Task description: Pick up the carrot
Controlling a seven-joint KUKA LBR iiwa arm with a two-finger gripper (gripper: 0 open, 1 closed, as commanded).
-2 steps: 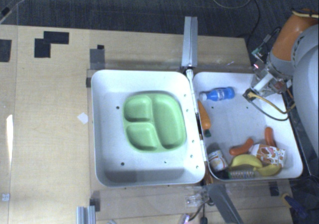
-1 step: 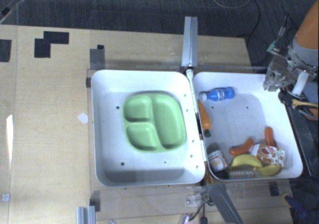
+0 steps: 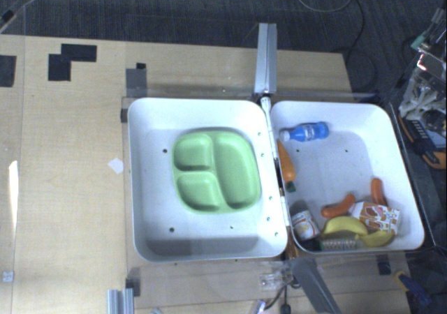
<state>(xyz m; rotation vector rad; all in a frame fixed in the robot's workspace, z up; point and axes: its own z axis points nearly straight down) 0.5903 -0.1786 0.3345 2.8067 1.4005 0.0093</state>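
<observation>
Carrot [image 3: 286,164]: lying lengthwise in the right bin [image 3: 363,111], pressing close along its left wall, dark stem end pointing toward the desk's near edge.
Pincer: giving nothing away; whether it is wide or narrow cannot be told.
Wall risk: the carrot is hugging the wall, so a finger coming down on that side is likely landing on the rim or the centre rail [image 3: 266,61] instead of sliding beside it.
Slip risk: the carrot is looking slim and tapered; a grip closing near its tip is liable to be squeezing it out sideways.
Wrong-pick risk: two sausages [image 3: 339,206] toward the near right corner are showing a similar orange-red and could be drawing a mistaken grab.
Neighbours: the bottle [image 3: 305,132] is lying just beyond the carrot's far end; the can [image 3: 303,224] is standing near its stem end, by the near left corner.
Clutter: the banana [image 3: 356,229] and carton [image 3: 378,218] are crowding the near wall, well apart from the carrot.
Open room: the bin's middle, on the carrot's right, is lying bare, offering the better side for approaching.
Left bin [image 3: 140,166]: carrying a green plate [image 3: 215,169], playing no part.
</observation>
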